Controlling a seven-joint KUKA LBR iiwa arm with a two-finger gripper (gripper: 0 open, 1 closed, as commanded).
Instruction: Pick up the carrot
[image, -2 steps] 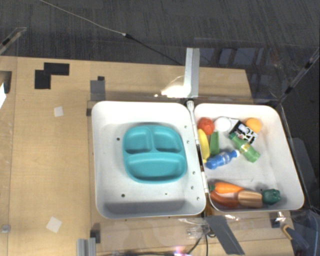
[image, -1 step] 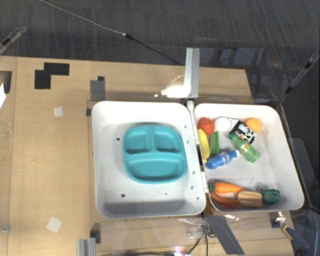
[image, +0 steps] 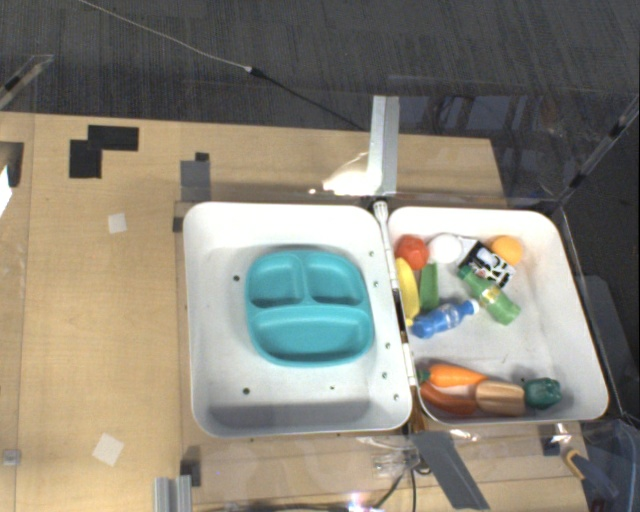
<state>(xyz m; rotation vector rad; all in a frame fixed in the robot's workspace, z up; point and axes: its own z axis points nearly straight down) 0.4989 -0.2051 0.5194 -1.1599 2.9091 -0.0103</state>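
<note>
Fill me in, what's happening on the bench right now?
Nothing is being handled yet. The carrot lies untouched along the near wall of the right bin, next to a brown toy and among other play food, including a blue bottle. The left bin holds a teal divided tray. The pick hasn't started.

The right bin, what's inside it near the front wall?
Along the right bin's front wall lie the carrot, a brown and red piece and a dark green piece, touching. The carrot partly covers the brown piece.
</note>
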